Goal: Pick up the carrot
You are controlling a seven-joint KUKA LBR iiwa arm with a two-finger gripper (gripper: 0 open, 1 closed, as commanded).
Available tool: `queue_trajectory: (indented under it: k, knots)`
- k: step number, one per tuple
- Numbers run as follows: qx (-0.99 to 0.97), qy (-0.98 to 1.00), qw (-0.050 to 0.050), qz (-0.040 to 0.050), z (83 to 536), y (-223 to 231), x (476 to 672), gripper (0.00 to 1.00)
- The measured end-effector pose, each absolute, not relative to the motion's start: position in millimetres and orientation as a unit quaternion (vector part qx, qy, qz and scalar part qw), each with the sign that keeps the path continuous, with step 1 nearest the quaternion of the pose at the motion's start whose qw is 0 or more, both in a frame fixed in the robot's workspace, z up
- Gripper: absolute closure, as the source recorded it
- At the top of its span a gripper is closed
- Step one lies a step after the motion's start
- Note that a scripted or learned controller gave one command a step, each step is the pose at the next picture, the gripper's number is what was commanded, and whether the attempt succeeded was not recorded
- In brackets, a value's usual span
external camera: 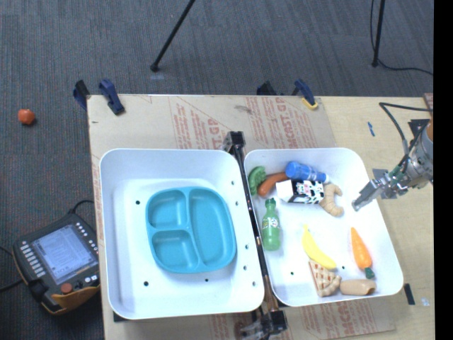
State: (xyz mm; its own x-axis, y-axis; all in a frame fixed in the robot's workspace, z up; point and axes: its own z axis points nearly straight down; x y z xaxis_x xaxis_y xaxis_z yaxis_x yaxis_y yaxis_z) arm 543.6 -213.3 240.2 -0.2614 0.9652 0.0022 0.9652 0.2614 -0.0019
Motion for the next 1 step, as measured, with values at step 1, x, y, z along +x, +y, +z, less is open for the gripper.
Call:
queue_trajectory:
  k: [1]
  knots:
    - [-0.489, -0.872, 0.002, -0.0002, 87.3, -212.0, 554.7, 0.00]
